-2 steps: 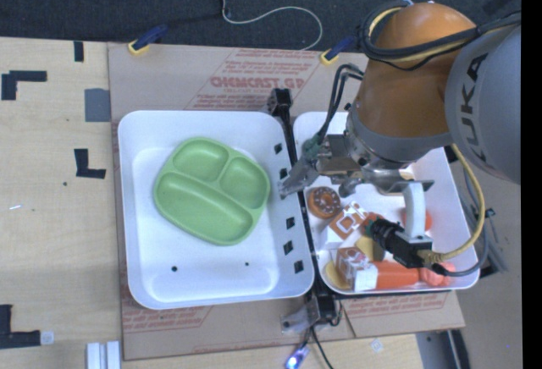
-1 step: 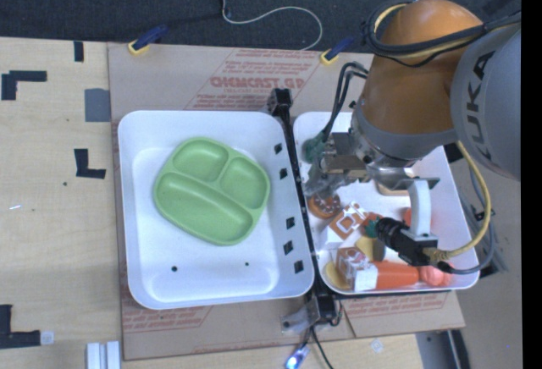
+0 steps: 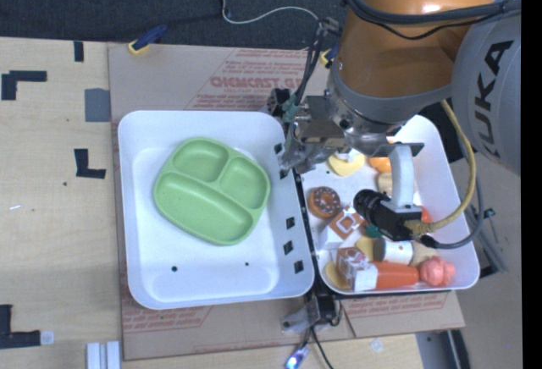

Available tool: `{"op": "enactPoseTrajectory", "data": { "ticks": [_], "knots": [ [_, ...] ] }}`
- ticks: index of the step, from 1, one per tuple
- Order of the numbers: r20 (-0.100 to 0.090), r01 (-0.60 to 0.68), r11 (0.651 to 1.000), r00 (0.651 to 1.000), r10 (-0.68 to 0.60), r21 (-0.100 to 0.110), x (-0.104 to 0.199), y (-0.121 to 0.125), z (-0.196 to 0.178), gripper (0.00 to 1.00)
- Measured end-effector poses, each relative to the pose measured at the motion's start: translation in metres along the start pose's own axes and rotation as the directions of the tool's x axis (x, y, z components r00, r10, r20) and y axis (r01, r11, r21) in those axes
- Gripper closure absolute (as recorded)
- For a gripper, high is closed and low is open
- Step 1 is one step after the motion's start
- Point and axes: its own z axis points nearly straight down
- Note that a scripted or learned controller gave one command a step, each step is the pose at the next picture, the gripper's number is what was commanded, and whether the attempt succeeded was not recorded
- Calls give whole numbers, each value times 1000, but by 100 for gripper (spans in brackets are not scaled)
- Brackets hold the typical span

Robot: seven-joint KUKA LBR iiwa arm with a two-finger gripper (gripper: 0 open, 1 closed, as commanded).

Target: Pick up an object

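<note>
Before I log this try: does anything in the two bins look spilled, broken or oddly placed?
Nothing stands out. The green divided plate lies flat in the left bin. The toy foods, such as the donut, lie heaped in the right bin, none spilled.

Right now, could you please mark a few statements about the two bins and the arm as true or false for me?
1. The green divided plate lies in the left bin. True.
2. The plate has five compartments. False: three.
3. The arm hangs over the right bin. True.
4. The small toys, such as the donut, sit in the left bin. False: they crowd the right bin.
</note>
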Motion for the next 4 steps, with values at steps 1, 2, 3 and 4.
{"op": "enactPoseTrajectory", "data": {
  "ticks": [1,2,3,4],
  "knots": [
    [0,-10,1000,1000,10,-13,-43,1,-160,100],
    [6,-12,1000,1000,12,19,-66,-2,-26,100],
    [5,-18,1000,1000,18,24,-150,-5,150,100],
    [2,-4,1000,1000,4,-8,-122,8,19,100]
  ]
}}
